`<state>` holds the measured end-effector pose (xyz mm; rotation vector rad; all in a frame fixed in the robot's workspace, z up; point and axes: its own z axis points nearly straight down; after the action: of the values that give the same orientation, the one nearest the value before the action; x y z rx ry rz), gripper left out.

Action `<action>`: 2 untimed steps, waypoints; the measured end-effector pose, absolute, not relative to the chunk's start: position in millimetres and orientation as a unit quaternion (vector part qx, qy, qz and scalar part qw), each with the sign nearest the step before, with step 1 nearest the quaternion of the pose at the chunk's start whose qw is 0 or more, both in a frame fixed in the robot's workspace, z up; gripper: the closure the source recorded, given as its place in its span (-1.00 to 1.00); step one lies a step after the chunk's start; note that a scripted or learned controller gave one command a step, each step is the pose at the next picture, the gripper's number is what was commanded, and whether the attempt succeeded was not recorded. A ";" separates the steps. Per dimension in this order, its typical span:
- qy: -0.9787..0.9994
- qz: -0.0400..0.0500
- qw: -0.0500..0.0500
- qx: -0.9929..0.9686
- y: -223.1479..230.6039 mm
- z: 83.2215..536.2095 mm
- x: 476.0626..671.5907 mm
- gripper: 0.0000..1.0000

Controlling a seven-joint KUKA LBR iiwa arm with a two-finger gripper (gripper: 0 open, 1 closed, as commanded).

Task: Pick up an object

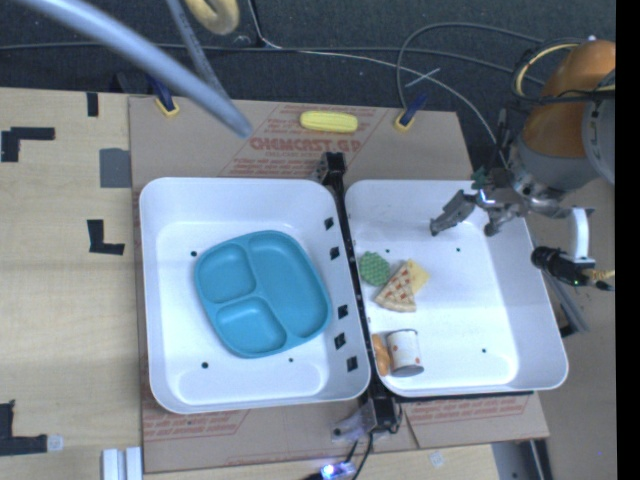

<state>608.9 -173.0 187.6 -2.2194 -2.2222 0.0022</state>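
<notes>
**Still choosing among light toys in the right bin**

Right now I am eyeing the right bin (500, 363), where the tool (470, 211) is hovering released, gripping nothing. The pizza slice (399, 290) and green piece (375, 266) are looking like light, stiff plastic, best pinched across their edges. The small can (404, 352) is lying sideways and may roll. Red lettering on the surface's cardboard (290, 144) is reading too blurred.

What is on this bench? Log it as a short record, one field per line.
left bin: holds a blue divided plate
right bin: green round piece, pizza slice, small can on its side, all near the left wall
gripper: above the right bin's upper part, holding nothing, apart from the items
behind the bins: yellow piece on cardboard
</notes>
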 end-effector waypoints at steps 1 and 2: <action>-0.708 0.002 0.002 -0.707 -169.3 142.2 602.8 -1.00; -0.707 0.000 0.000 -0.707 -167.8 90.5 603.3 -1.00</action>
<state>603.3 -167.8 90.5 -2.2197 -2.2221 -0.0009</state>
